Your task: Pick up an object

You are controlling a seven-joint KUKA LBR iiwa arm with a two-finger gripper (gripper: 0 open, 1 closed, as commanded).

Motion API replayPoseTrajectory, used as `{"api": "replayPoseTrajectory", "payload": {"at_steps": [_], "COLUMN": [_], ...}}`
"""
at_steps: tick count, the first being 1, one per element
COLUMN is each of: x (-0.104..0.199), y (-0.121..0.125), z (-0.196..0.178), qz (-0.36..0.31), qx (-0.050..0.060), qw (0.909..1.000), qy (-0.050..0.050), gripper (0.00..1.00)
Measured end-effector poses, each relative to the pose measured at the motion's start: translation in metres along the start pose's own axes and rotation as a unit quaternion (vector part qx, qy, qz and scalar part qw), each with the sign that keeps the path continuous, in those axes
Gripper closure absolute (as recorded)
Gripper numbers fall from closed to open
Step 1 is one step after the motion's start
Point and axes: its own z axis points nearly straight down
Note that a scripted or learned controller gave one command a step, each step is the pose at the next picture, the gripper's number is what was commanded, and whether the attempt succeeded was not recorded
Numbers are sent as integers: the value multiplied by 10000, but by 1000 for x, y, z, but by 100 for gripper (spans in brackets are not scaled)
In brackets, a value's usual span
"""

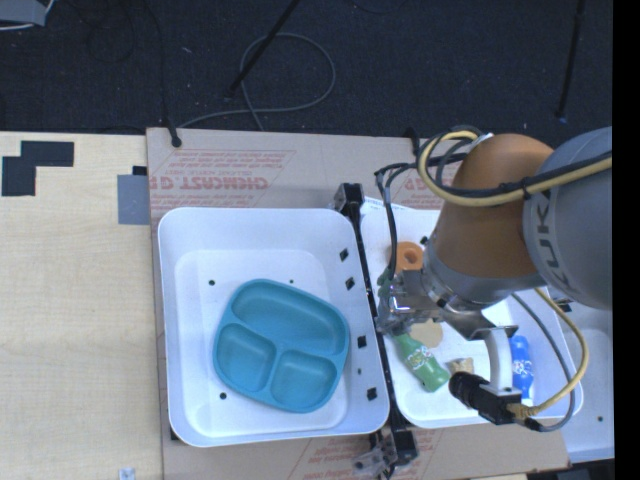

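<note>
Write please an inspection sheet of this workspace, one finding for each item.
Surface: two white bins side by side, left bin and right bin, on a cardboard sheet.
Job's things: green bottle, orange piece, blue-and-white item, all in the right bin.
Clutter: blue divided plate in the left bin.
End effector: low over the right bin, hidden under the arm's wrist.
Cables: yellow and black cables at the wrist.
Surroundings: dark floor with loose cables.
</note>
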Motion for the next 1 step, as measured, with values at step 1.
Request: {"api": "replayPoseTrajectory", "payload": {"at_steps": [1], "x": [57], "y": [6], "z": [-2], "qz": [2], "qx": [-4], "qw": [10000], "qy": [-12], "gripper": [100]}}
